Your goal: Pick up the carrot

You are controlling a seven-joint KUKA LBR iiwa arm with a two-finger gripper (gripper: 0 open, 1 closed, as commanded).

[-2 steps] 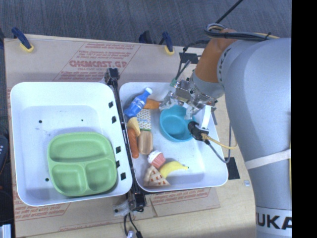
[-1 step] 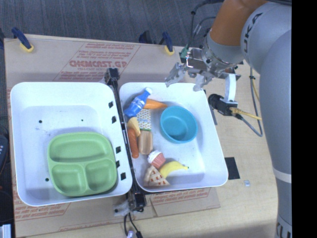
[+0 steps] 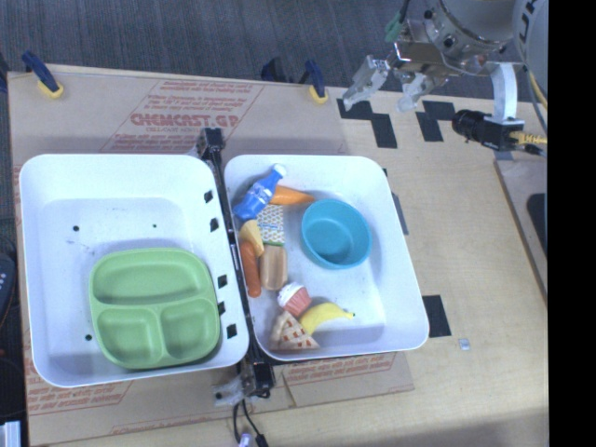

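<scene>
The carrot [image 3: 292, 195], a short orange cone, lies at the back of the right bin [image 3: 399, 277], between a blue bottle [image 3: 261, 194] and a blue bowl [image 3: 335, 233]. My gripper [image 3: 384, 88] hangs above the bench beyond the right bin's far right corner, well away from the carrot. Its fingers are spread open with nothing between them.
The right bin also holds a bun [image 3: 273, 266], a long orange piece [image 3: 251, 273], a cupcake [image 3: 294, 298], a banana [image 3: 326, 315] and a pizza slice [image 3: 293, 335]. A green divided plate [image 3: 154, 305] lies in the left bin [image 3: 42, 212]. Bare bench lies right of the bins.
</scene>
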